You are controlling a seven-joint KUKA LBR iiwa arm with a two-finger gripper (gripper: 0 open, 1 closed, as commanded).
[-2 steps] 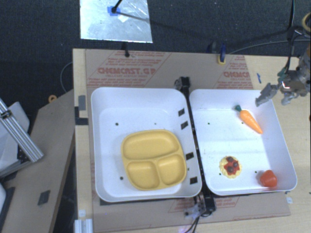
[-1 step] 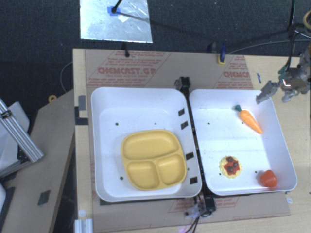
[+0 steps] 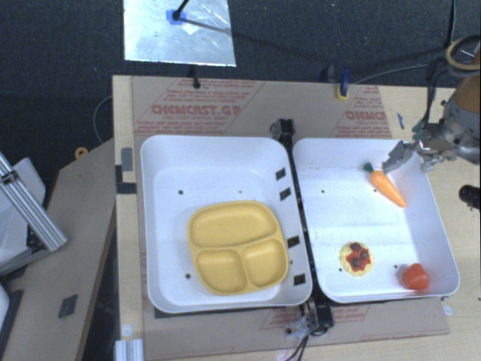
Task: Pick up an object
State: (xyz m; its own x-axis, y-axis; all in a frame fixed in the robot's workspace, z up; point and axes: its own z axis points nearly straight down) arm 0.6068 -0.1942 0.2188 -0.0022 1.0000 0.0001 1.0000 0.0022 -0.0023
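On the worktop [image 3: 225, 100], the end effector [image 3: 412, 155], fingers apart, hangs over the right bin's [image 3: 443, 247] far edge beside the toy carrot [image 3: 389, 188], the bin's middle bare.

Two bins side by side

Left bin [image 3: 161, 164] holds a tray [image 3: 237, 245]. Right bin [image 3: 331, 194] holds a carrot [image 3: 388, 187] at the back right, a tart [image 3: 357, 258] in front, a tomato [image 3: 414, 276] right of it.
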